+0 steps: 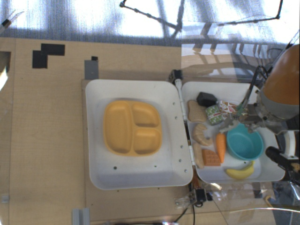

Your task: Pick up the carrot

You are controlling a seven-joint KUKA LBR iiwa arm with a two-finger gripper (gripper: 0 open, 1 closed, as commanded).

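The carrot (221, 147) is seen lying in the right bin (279, 175), near its middle, just left of a teal bowl (244, 144) and touching a waffle piece (211, 158) at its lower end, with a banana (240, 172) along the bin's near edge. The gripper (240, 117) is held above the bowl's far rim, apart from the carrot, and whether it is open or closed cannot be told. A yellow divided plate (132, 127) is set in the middle of the left bin (96, 163) on the counter (42, 139).
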